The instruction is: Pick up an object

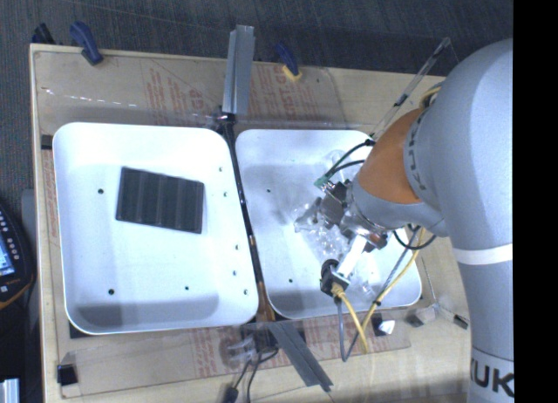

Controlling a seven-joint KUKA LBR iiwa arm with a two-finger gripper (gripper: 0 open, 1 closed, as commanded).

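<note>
Plastic, clear and crumpled point(310, 218), lies in the middle of the right-hand shallow white bin point(270, 166). It is glassy against the white floor, so its outline is hard to trace, and I cannot tell whether it is one piece or several. The two-finger gripper point(327, 211) sits right over its right side, touching or nearly so. Wrist parts and cables crowd that spot, so I cannot tell whether the gripper is open or closed, or whether it has any of the plastic in it.

The grey arm with the orange band point(392, 166) comes in from the right and covers the bin's right wall and much of its far right corner. The arm's big grey body is cut off by the frame. A yellow cable point(352, 316) and some dark ones hang from the wrist across the bin's near rim.

There are two bins, side by side and touching along a dark seam. The left-hand white bin point(78, 218) holds one dark grey ribbed rectangular slab point(160, 201), lying flat a little left of and beyond its middle, well apart from the plastic.

Both bins rest on a pale wooden bench point(131, 87) with red print on its top. Two blue clamps point(86, 42) grip its far edge. One grey metal bar point(237, 70) stands at the far end of the seam. Beyond the bench is dark carpet point(349, 0).
</note>
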